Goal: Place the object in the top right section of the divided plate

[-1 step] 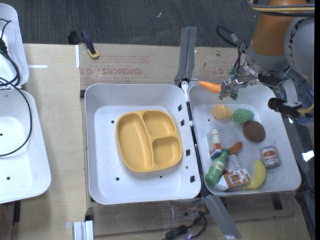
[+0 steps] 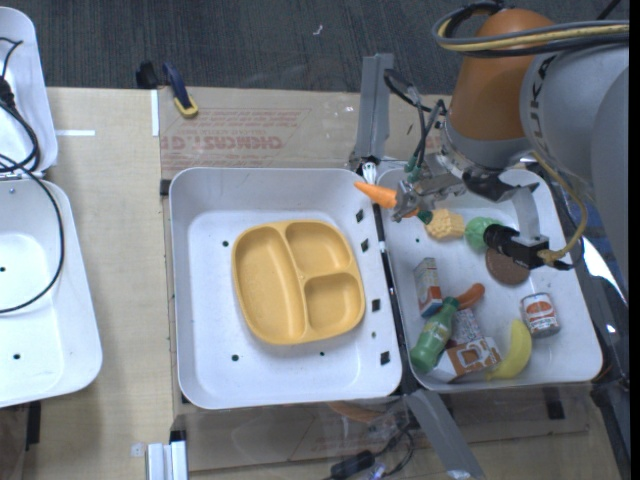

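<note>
Hovering over the wall between the two white bins, the end effector (image 2: 405, 200) sat at the top of the frame with a toy carrot (image 2: 377, 194) jutting out to its left. The carrot's thick end appeared to be pinched between the fingers, so I judged the end effector closed on it, though the view there was cluttered with cables and the grip could not be read with full certainty. The carrot hung just above the upper right corner of the left bin (image 2: 190, 268), near the dividing wall.

The yellow divided plate (image 2: 297, 279) lay in the middle of the left bin, and all three of its sections looked bare. Its top right section (image 2: 318, 243) was still some way down and left of the carrot.

In the right bin (image 2: 580, 358) the other items lay untouched: a corn cob (image 2: 445, 226), a green bottle (image 2: 433, 336), a banana (image 2: 513, 353), a small can (image 2: 539, 314) and a sausage (image 2: 469, 295).

As a judgement, the pick looked done and the carry had begun. What remained was to move over the plate, lower into the top right section and release
</note>
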